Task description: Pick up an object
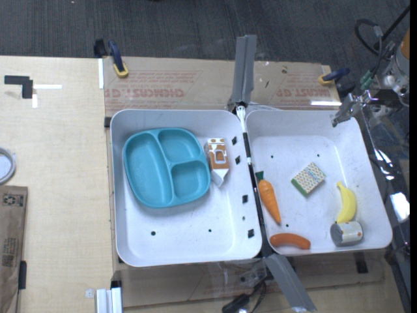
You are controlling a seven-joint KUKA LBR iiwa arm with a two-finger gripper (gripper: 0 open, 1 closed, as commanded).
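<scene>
Camera view: gripper (pixel 344 111) over right bin (pixel 319 142) far corner (finger state unclear, cannot tell); banana (pixel 346 203), carrot (pixel 269 201), sponge (pixel 308 178) lie below, untouched.

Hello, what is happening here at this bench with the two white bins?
A robot arm reaches in from the right, and its end effector sits at the top right corner of the right bin, holding nothing that can be seen. In that bin lie a carrot, a sausage, a banana, a sponge and a small can. The left bin holds a blue divided plate with a small carton beside it. Nothing has been picked up yet.
</scene>
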